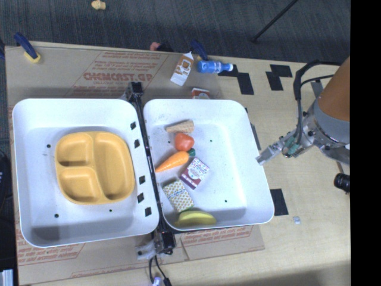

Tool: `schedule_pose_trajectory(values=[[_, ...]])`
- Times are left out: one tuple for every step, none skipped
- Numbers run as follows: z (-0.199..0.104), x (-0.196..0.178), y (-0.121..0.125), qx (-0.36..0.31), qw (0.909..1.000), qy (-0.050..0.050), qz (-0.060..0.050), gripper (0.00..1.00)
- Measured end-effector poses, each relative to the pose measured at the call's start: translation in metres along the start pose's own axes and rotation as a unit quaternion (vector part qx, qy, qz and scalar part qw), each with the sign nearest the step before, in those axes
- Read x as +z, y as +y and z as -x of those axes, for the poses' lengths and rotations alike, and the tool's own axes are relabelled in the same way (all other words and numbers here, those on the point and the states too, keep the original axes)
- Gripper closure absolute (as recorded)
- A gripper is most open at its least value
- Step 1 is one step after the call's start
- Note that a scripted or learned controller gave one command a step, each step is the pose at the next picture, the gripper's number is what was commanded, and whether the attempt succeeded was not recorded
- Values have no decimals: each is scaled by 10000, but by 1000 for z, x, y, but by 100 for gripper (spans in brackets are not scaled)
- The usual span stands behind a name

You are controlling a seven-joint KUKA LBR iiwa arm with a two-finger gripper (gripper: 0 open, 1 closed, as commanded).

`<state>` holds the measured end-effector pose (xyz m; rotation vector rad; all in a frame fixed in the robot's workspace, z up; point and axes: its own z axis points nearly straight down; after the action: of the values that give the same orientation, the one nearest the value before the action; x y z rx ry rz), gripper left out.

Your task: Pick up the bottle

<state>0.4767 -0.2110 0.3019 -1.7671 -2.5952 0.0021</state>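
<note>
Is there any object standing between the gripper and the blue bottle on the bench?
Nothing visible does. The bottle lies on the bench behind the right bin, outside it. The gripper is beside that bin's right rim, and just black tape marks lie between them.

A pale wooden bench on dark carpet, seen from above under even indoor light.

The light tan bench top (309,243) carries black tape squares (278,201) along its right part, and a flattened brown cardboard sheet with red printing (116,70) lies across its left and middle. Blue spring clamps (27,46) grip the far edge at the left corner and near the middle. Beyond the bench stretches a dark grey ribbed carpet floor (178,11), where a small yellow scrap (98,5) sits alone and a thin black pole (283,11) slants in from the upper right.
</note>
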Motion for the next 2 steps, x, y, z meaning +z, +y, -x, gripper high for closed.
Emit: schedule_pose_trajectory(values=[[0,59,0,-214,9998,4,-4,100],[0,65,0,-721,9974,15,-7,100]])
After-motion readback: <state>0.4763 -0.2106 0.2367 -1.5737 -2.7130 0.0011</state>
